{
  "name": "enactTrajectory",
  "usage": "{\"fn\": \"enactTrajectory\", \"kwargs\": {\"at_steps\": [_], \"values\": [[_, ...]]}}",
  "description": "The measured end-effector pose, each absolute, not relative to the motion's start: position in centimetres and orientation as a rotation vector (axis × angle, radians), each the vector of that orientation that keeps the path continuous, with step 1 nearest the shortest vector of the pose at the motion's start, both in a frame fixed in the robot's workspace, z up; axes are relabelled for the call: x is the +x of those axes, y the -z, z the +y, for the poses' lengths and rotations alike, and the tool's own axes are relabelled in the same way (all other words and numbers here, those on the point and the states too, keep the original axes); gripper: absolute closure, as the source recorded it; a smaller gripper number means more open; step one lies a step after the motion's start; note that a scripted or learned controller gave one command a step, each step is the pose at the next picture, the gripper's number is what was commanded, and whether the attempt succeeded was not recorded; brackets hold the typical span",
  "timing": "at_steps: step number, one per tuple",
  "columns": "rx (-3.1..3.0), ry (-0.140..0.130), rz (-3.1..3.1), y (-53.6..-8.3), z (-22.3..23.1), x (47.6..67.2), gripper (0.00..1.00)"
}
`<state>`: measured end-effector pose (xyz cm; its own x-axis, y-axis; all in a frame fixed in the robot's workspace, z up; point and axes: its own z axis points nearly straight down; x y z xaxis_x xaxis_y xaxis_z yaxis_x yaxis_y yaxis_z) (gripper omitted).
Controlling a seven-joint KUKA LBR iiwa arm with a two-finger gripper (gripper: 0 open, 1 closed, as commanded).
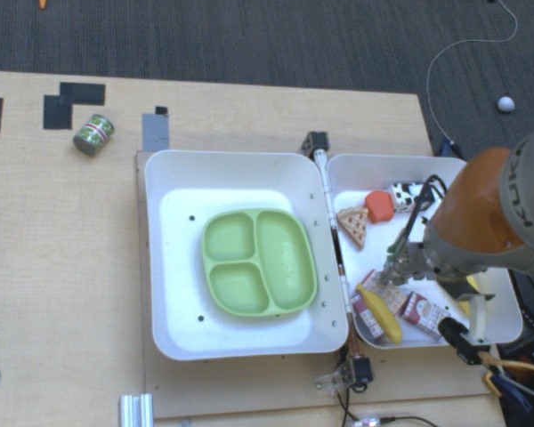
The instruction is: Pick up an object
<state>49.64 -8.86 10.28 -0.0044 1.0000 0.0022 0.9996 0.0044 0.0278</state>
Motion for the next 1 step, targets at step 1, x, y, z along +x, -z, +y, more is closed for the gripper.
{"fn": "enactTrajectory", "kwargs": {"at_steps": [1], "values": [[2.203,-0.033,2.212,-10.27,-8.92,49.65,0.0]]}}
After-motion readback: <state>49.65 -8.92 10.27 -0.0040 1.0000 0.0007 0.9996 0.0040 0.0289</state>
